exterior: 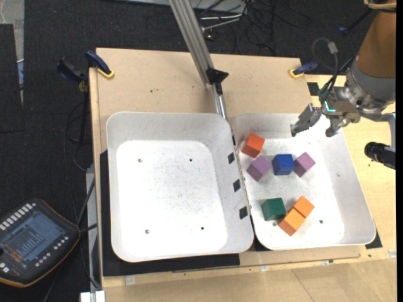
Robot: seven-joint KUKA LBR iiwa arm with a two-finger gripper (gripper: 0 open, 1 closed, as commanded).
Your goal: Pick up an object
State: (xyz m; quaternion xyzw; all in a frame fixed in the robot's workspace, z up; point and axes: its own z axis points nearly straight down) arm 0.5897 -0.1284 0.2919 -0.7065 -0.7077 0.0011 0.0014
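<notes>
The right bin (343, 187) holds several small blocks: an orange one (254, 145) near its back left, a purple one (259, 167), a blue one (283, 163) and another purple one (304, 163) in a row, then a green one (273, 208) and two orange ones (303, 206) (291, 221) toward the front. My gripper (318, 124) hangs over the bin's back right corner, above and behind the blocks. Its two fingers are spread apart with nothing between them.
The left bin (126, 131) lies beside the right one, sharing a middle rim. A slanted metal pole (192, 33) comes down to the bench behind the bins. Clamps sit at the bench's back corners. A teach pendant (31, 241) lies off the bench at lower left.
</notes>
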